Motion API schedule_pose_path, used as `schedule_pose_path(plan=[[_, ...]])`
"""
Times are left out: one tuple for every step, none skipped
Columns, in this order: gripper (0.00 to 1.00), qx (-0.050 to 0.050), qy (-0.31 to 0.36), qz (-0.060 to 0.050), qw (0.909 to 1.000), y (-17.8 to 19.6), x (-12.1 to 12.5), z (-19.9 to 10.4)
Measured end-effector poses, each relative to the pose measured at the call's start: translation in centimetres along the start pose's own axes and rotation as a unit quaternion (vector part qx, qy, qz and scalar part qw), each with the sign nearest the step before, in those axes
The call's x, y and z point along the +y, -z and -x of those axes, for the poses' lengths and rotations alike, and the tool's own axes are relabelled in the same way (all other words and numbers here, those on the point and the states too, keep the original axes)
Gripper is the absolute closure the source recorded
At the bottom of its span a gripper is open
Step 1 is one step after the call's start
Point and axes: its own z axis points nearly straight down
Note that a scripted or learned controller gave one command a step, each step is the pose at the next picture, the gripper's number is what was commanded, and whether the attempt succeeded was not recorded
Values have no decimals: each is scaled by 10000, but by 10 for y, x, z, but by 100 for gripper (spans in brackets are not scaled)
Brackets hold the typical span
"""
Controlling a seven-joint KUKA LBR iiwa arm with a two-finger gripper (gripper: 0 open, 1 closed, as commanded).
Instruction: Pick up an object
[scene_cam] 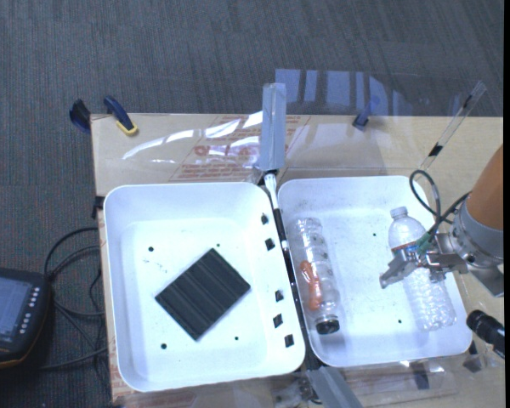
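Note:
A clear water bottle (427,289) with a white cap lies in the right bin (357,195), near its right wall, cap pointing to the far side. My gripper (405,269) reaches in from the right and sits right over the bottle's upper body, hiding part of it. A second clear bottle (315,277) with something orange inside lies along the right bin's left wall. A dark ribbed rectangular pad (203,292) rests flat in the left bin (127,228).
A grey post (273,134) rises behind the seam between the bins. Black clips line the shared wall (276,270). A black cable (425,195) loops above my wrist. A handheld pendant (8,313) lies on the floor at left.

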Motion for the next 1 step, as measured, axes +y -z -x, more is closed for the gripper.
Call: schedule_pose_path(plan=[[0,-13,-95,-1,10000,-122,40,-31]])
